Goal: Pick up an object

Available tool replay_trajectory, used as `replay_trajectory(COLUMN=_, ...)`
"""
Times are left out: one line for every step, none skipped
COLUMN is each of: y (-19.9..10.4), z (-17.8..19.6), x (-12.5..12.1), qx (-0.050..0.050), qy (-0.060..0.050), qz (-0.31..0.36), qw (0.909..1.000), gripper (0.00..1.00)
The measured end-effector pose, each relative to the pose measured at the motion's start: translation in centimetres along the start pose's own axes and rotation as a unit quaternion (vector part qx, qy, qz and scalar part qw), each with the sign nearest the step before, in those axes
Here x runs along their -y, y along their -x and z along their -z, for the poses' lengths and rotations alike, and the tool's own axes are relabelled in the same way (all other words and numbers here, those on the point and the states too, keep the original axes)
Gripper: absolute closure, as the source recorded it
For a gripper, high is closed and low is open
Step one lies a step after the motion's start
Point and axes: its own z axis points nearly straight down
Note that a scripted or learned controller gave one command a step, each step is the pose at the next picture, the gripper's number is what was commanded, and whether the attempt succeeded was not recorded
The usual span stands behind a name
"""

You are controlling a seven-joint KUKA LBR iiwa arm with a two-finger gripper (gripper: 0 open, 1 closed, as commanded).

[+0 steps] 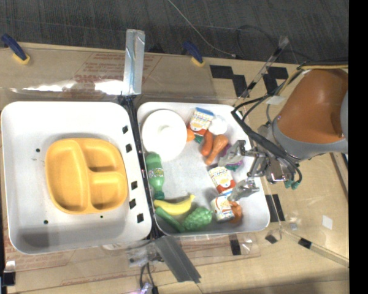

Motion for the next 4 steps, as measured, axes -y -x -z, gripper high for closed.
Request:
replay_trajectory(y=-0.5, z=-12.5, x=1.5, qx=0.004, qy=-0.001, qz=0.030, qw=0.9995, gripper=0.00)
replay_trajectory(y=-0.9, z=-12.6, x=1.8, qx=0.002, qy=-0.001, qz=0.064, qw=0.9979, gripper=0.00)
replay_trajectory(y=-0.8, z=-12.7, x=0.2, qx=-0.001, qy=0.001, qz=0.113, qw=0.9936, gripper=0.00)
replay_trajectory(y=-0.6, z=-11.7, x=0.1, qx=0.001, qy=0.000, qz=0.117, qw=0.9931, gripper=1.00)
